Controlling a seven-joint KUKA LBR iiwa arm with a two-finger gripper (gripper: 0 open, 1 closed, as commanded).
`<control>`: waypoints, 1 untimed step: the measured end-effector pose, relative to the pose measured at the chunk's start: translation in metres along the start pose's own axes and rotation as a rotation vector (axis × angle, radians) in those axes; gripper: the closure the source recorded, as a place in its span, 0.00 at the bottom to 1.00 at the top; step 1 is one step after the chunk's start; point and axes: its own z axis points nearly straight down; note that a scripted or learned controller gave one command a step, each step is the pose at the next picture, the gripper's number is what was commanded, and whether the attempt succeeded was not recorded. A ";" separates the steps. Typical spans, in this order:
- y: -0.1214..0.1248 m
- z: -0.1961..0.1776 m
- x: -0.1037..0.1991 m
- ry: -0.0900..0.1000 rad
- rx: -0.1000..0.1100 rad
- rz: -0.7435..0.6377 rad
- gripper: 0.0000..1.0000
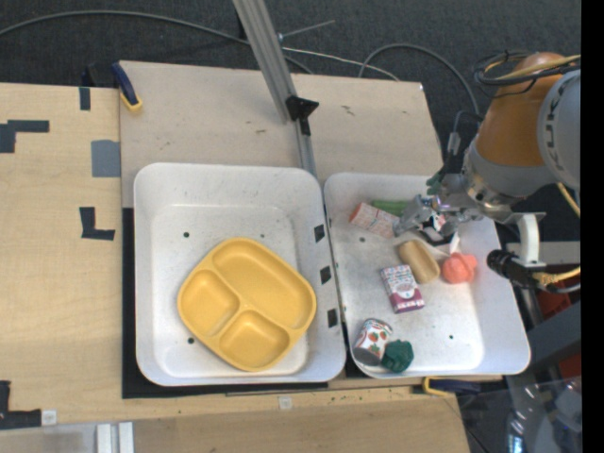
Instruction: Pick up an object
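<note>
A: Gripper (432, 217) state?
B: Couldn't tell. It hung in the right bin (491, 352), just above the tan roll (418, 260).
A: Others?
B: Orange ball (460, 268) right of roll, yellow tray (247, 302) in left bin (156, 253).

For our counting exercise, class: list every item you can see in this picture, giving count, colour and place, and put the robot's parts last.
bins: two, white, side by side on the bench
divided plate: one, yellow, in the left bin
bread roll: one, tan, right bin middle
round toy: one, orange-pink, right of the roll
small carton: one, red and white, below the roll
packet: one, white and pink, right bin upper left
green toy: one, dark green, right bin lower edge
arm: one, grey and orange, right side
claw: one, above the right bin's upper part
</note>
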 end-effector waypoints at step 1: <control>0.003 0.045 0.001 0.000 0.000 -0.001 0.00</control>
